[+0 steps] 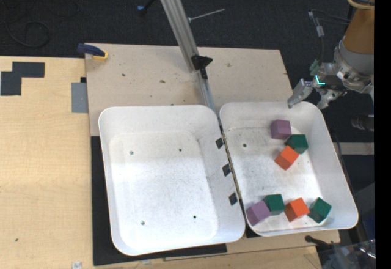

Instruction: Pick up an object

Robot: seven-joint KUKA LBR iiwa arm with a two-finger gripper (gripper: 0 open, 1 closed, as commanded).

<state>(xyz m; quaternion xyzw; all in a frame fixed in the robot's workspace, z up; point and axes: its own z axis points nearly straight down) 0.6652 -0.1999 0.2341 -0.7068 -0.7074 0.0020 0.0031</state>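
Gripper [311,94] above right bin's [342,182] far corner (apparently open, empty); purple cube [281,129] nearest, apart.

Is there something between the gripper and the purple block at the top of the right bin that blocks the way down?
Nothing visible does. The gripper hangs at the right bin's upper right corner, and the purple block lies just below and left of it. The bin floor between them is bare; the green block sits beyond.

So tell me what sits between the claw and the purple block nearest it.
Nothing but the right bin's white rim and bare floor. In the camera view the claw hangs over its top corner, the purple block just below.
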